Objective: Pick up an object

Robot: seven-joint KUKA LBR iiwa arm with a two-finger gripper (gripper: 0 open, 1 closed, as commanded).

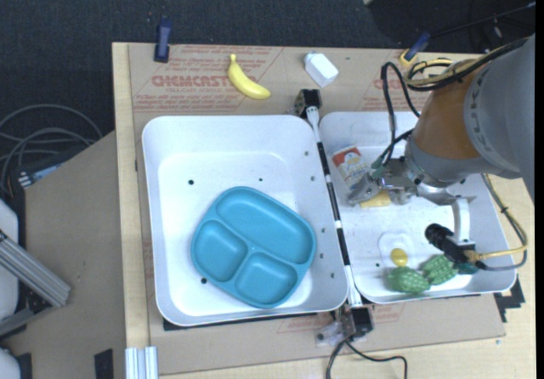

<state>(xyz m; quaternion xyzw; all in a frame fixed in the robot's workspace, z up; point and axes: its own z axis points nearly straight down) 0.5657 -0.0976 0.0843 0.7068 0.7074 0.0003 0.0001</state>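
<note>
Pincer (367, 190) hangs low in the right bin (497, 280) near its left wall, beside a small yellow object (376, 200); its grip cannot be told from here.

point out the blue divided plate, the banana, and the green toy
blue divided plate (252, 246), camera view, centre ridge.
banana (246, 81), camera view, mid-curve.
green toy (409, 280), camera view, left lobe.

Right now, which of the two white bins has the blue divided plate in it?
The left bin. The blue divided plate lies flat in it; the right bin holds small items, like the green toy, with the gripper lowered inside.
</note>
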